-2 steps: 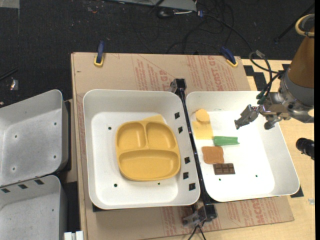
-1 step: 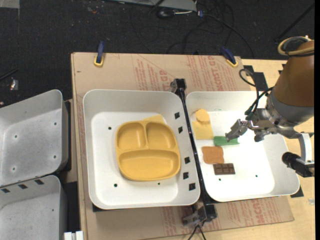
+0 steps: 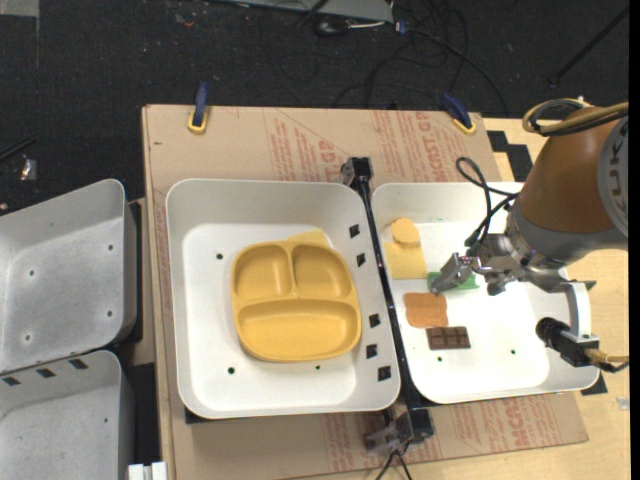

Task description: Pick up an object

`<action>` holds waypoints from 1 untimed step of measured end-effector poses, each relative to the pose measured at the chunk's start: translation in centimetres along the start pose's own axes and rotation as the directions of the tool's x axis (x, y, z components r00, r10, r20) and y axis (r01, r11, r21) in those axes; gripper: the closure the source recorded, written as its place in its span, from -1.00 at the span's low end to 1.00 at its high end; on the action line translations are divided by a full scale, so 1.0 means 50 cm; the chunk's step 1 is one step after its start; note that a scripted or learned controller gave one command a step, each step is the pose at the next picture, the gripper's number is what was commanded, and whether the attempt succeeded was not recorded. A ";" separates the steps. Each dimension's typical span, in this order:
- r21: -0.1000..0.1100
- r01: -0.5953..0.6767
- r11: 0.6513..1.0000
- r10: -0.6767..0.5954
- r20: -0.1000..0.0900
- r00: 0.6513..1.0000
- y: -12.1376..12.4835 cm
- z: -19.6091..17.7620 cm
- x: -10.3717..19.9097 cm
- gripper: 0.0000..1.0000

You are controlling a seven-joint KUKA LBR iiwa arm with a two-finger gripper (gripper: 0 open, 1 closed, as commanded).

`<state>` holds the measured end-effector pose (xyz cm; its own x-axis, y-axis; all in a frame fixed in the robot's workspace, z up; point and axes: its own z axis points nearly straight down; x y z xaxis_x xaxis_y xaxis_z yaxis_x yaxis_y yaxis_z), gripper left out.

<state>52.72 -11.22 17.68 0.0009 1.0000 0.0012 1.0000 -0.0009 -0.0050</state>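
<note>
Low over the right bin [image 3: 520,378], tool [image 3: 452,271] beside a green piece [image 3: 452,281].

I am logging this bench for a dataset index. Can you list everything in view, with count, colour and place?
Bins: two, white, side by side on the bench.
Divided tray: one, yellow, in the left bin.
Yellow block: one, pale yellow, upper left of the right bin.
Green piece: one, green, right bin, at the gripper.
Tan slab: one, orange-brown, right bin, below the yellow block.
Brown bar: one, dark brown, just below the tan slab.
Clamps: two, blue and yellow, on the board's far edge.
Gripper: one, grey, over the right bin.
</note>
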 end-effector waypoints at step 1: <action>0.001 -0.002 1.000 0.002 0.000 1.000 -0.015 0.116 -0.014 -1.00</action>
<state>51.96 -11.89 11.86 0.0026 1.0000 0.0012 1.0000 -0.0026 -0.0064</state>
